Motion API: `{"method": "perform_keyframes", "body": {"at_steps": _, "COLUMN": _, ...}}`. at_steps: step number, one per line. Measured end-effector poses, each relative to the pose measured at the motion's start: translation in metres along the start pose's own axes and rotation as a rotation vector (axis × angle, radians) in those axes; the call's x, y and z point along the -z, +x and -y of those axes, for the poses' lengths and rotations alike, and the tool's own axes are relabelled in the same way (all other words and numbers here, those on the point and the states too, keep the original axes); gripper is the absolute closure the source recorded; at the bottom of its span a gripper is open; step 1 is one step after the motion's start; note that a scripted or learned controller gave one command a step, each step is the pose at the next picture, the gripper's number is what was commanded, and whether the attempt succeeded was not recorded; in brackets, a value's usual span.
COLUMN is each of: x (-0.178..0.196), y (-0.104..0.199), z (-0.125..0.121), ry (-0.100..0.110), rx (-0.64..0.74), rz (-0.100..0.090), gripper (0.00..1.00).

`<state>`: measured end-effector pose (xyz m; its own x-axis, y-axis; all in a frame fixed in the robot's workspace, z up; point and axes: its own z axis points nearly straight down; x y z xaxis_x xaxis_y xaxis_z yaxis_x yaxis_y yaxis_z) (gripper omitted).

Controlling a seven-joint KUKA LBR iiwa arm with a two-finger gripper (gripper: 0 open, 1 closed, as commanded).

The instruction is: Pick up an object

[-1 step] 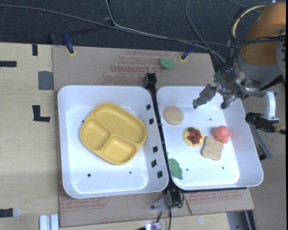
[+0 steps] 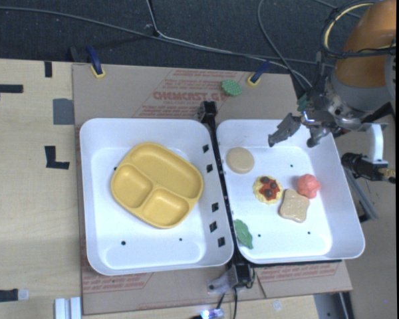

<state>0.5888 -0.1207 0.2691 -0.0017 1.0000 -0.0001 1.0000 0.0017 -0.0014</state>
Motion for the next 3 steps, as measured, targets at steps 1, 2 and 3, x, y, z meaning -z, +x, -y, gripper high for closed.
{"method": "perform_keyframes", "body": {"at_steps": 1, "x": -0.044, "y": 0.003, "z": -0.001, "ry": 0.004, "rx": -0.001, "rz": 0.001, "gripper": 0.00}}
{"method": "perform_keyframes", "body": {"at_steps": 2, "x": -0.095, "y": -0.006, "z": 0.000, "ry": 0.005, "rx": -0.002, "rz": 0.001, "gripper": 0.00}}
{"method": "perform_keyframes", "body": {"at_steps": 3, "x": -0.145, "y": -0.011, "z": -0.007, "ry": 0.005, "rx": -0.001, "rz": 0.001, "gripper": 0.00}}
